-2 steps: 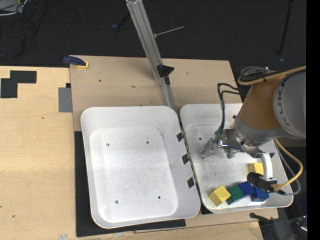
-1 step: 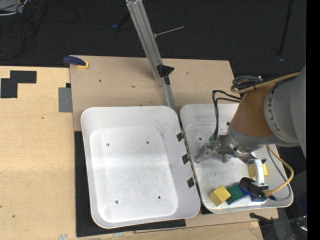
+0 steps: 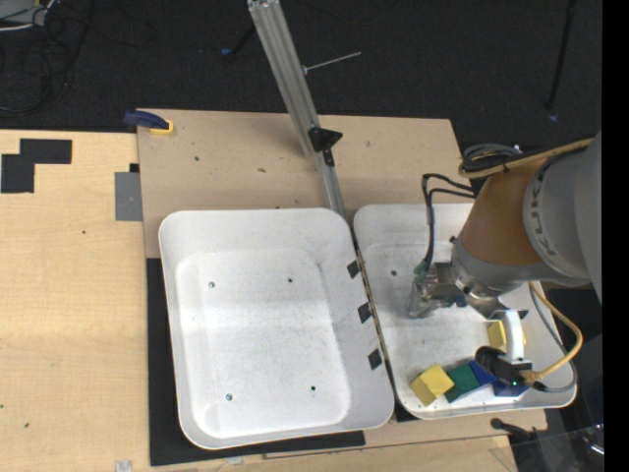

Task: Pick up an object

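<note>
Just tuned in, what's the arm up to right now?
The arm reaches into the right bin, its end effector down near the bin floor at a bare patch. The objects, a yellow block, a green block and a blue piece, lie clustered in that bin's near corner, apart from the end effector. Nothing looks picked up yet.

Robotics lab, plywood bench (image 3: 295,155), aluminium rail (image 3: 285,67), cables (image 3: 29,8)

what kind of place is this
Probably a robotics lab: a robot arm reaches over two white bins on a plywood bench, with loose cables on the dark floor behind.
</note>
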